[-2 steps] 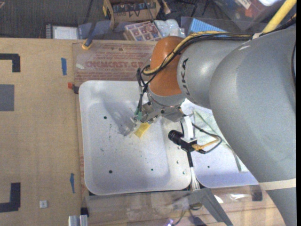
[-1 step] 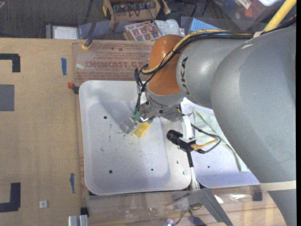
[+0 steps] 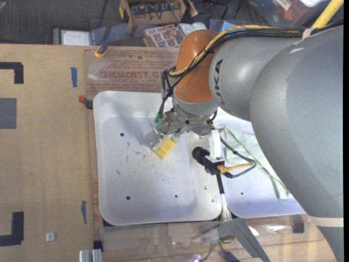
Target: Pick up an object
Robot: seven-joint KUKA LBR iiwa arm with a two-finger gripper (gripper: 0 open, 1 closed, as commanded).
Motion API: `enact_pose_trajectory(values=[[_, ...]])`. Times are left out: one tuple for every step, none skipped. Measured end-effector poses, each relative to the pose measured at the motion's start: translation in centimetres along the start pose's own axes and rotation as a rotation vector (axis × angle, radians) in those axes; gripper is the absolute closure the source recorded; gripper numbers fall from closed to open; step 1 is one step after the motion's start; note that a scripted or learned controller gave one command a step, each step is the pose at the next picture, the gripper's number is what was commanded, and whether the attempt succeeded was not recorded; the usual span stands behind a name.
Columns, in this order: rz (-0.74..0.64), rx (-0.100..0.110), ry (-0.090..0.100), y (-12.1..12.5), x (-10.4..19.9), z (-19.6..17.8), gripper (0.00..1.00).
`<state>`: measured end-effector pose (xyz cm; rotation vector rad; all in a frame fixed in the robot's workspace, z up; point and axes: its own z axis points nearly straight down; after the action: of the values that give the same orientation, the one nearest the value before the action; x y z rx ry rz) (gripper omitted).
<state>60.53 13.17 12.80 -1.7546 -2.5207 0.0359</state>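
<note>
Near edge: left bin [image 3: 142,203] mostly bare, a few dark specks on its floor. Right bin [image 3: 262,201] sat right beside it w/ a pale sheet [image 3: 256,152] inside, prob cloth, partly under the arm [image 3: 289,91]. Both on the tan counter [image 3: 43,146].

Mid: yellow block [image 3: 163,148] lay flat in left bin, toward its far-right part. Long axis ran diagonal, near-left to far-right in view.

Just behind it: claw [image 3: 168,132], pointing down under the orange band [image 3: 196,64]. Block was on the claw's near side, v. close, a touch left in view. Couldn't tell if claw was apart or together, wrist blocked it. Couldn't tell contact w/ block either, so not calling it held.

My read: next move turns on that small offset. Claw prob needs a nudge toward the near side, then close across the block's short axis, i.e. square to the diagonal. Off-axis = likely slip.

Far: cardboard sheet [image 3: 125,72] w/ red print behind the bin.
</note>
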Motion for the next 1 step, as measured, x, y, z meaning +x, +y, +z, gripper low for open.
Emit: enact_pose_trajectory(values=[[-0.048, -0.059, -0.046, -2.15, 1.0, -14.3, 1.0]])
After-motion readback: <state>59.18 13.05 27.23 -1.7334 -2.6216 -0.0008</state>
